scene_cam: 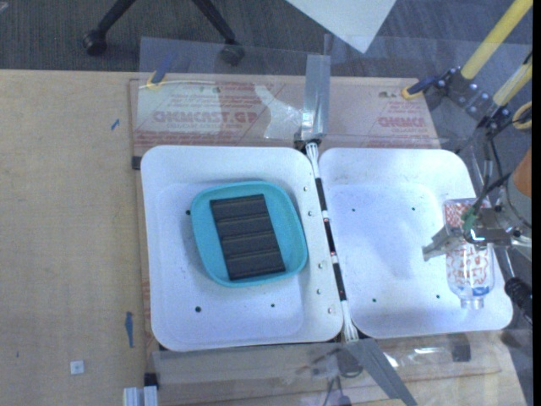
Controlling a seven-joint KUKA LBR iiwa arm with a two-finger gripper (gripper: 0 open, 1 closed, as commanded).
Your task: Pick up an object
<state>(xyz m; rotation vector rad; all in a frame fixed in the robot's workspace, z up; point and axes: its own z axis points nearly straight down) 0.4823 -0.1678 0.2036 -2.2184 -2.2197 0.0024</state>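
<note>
A clear plastic bottle [470, 274] with a red and white label lies along the right side of the right bin [380, 252], its narrow end toward the front. My gripper [473, 233] hangs right over the bottle's upper half, reaching in from the right edge of the camera view. It hides part of the label. In the left bin [169, 311] sits a teal dish [203, 235] holding a dark grey ridged block [247, 237].
A central divider [328, 244] separates the two bins. Yellow-handled clamps [473, 66] and cables stand behind the right bin. The wooden bench [68, 227] stretches to the left, and a chair base [161, 7] stands on the floor beyond.
</note>
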